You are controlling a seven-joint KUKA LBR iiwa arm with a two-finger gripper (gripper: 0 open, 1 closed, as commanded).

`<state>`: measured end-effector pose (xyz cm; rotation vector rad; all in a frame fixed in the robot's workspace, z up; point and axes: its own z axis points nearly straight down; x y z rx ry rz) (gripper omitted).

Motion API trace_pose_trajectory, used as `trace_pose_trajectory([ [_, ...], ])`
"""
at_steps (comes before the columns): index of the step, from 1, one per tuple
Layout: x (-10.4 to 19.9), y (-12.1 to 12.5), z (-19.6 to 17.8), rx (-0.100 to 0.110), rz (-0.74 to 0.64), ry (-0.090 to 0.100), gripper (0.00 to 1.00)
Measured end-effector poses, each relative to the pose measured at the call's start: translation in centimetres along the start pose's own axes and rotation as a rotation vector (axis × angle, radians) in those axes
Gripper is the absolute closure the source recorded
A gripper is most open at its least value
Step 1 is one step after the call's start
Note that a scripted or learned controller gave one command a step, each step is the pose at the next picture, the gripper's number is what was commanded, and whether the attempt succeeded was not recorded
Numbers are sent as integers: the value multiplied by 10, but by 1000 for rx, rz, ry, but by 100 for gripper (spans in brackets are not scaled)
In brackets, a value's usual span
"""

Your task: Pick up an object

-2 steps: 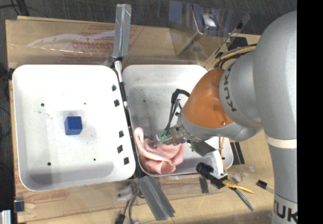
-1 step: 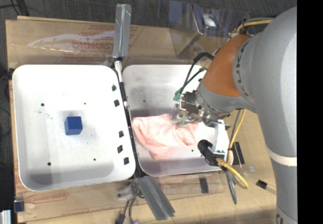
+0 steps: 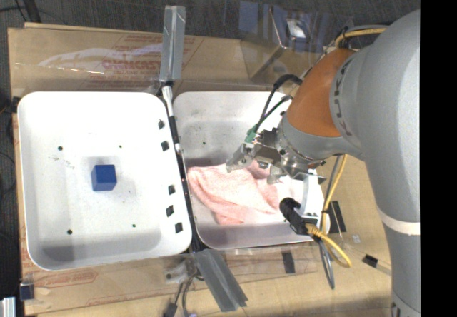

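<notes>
Pink cloth (image 3: 232,194), crumpled, lies in the right bin (image 3: 214,112), near its front wall. Pincer (image 3: 251,160) sits low at the cloth's upper edge, at or just above the fabric; whether its jaws are spread or shut cannot be told from this slant. Nothing visibly held. Placement suggests a descent onto the cloth's raised fold, the easiest purchase. Left bin (image 3: 43,123) holds a small blue cube (image 3: 104,177), well apart. Both bins rest on the counter (image 3: 86,58).
</notes>
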<state>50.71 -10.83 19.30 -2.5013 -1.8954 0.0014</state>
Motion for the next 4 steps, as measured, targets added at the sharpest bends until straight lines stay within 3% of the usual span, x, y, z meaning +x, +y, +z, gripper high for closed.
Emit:
trace_pose_trajectory([
  [1,-12,-21,45,3,174,0,0],
  [2,-68,45,41,0,60,0,0],
  [3,-69,78,102,1,-161,0,0],
  [4,-42,68,102,3,-383,0,0],
])
